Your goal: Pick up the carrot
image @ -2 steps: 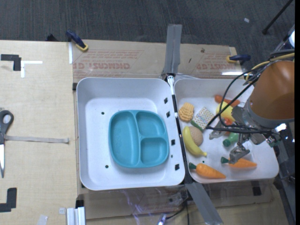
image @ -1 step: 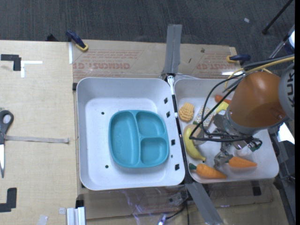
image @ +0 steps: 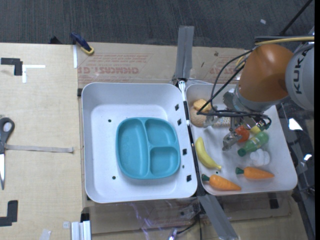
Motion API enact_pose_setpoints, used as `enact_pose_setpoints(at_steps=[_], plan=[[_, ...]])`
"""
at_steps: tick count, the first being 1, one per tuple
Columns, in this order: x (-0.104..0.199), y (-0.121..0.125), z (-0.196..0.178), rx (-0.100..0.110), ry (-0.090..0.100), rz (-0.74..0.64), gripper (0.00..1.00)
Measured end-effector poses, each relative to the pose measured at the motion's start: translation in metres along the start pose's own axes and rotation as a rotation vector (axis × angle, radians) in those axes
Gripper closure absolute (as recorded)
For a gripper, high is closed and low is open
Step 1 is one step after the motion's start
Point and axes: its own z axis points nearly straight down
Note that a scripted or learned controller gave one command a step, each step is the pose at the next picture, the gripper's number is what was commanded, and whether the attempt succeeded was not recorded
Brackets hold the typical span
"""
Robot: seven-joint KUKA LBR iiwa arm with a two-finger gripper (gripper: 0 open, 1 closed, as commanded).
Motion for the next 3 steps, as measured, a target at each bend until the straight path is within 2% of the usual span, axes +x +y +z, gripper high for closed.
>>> enact_pose_setpoints(at_steps=[1, 2, 3], plan=[[0.052, 0.098, -0.099, -0.001, 0.002, -0.097, 0.00], [0.102, 0.051, -0.053, -0.002, 0.003, -0.201, 0.00], [0.045, -0.015, 0.001, -0.002, 0.001, -0.280, 0.00]])
